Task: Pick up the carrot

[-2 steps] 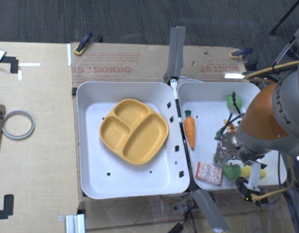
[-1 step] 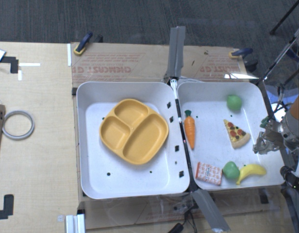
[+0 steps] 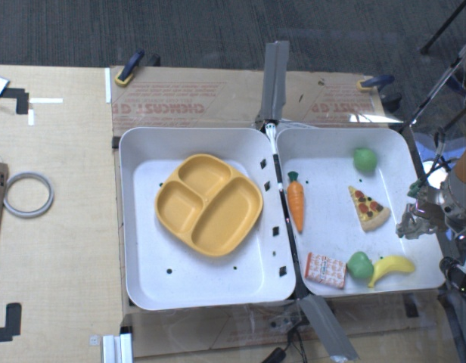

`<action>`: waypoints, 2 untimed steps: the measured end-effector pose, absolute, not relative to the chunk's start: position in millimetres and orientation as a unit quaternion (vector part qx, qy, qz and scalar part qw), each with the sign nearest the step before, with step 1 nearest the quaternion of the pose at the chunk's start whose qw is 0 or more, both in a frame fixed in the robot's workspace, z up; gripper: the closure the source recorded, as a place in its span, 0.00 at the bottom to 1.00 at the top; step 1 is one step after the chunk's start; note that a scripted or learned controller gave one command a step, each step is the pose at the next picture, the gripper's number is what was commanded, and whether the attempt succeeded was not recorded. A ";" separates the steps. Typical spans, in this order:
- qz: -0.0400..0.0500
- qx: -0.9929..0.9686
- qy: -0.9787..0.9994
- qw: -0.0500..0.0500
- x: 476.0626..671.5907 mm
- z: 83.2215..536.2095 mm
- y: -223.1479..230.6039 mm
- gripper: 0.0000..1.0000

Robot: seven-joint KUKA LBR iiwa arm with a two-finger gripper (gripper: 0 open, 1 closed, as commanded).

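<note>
We see 2 shallow white bins side by side on the bench. The carrot (image 3: 295,203) lies in the right bin (image 3: 384,136), just beside the wall that divides it from the left bin (image 3: 135,225). Around it in the same bin sit a pizza slice (image 3: 368,207) to its right, a round green fruit (image 3: 365,159) toward the far corner, a small red-and-white packet (image 3: 325,270) nearer the front, and beside that a second green fruit (image 3: 359,265) touching a banana (image 3: 391,267). None of these touches the carrot; the packet is the closest, near its tip. In the left bin rests a yellow divided plate (image 3: 209,203) with 3 compartments.

The gripper (image 3: 416,224) hangs at the right bin's right rim, well apart from the carrot, with the pizza slice between them. We cannot tell whether its jaws are spread or closed, as they are too small and cluttered to read.

The bins stand on a sheet of printed cardboard (image 3: 180,100) fixed with blue clamps (image 3: 130,67), on a pale wooden bench (image 3: 51,127) that also bears a roll of tape (image 3: 26,194). Dark carpet (image 3: 180,13) lies beyond.

The carrot's long axis runs nearly parallel to the dividing wall, its green top toward the far side and its narrow orange tip toward the front.
</note>
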State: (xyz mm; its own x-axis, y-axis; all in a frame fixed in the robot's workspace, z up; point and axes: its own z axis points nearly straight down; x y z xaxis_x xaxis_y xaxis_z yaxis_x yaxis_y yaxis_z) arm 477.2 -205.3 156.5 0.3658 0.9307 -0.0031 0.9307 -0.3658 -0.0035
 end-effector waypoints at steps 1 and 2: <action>0.001 -0.854 -0.520 0.001 476.9 90.8 -110.3 1.00; 0.001 -0.869 -0.495 0.001 476.4 90.9 -192.5 1.00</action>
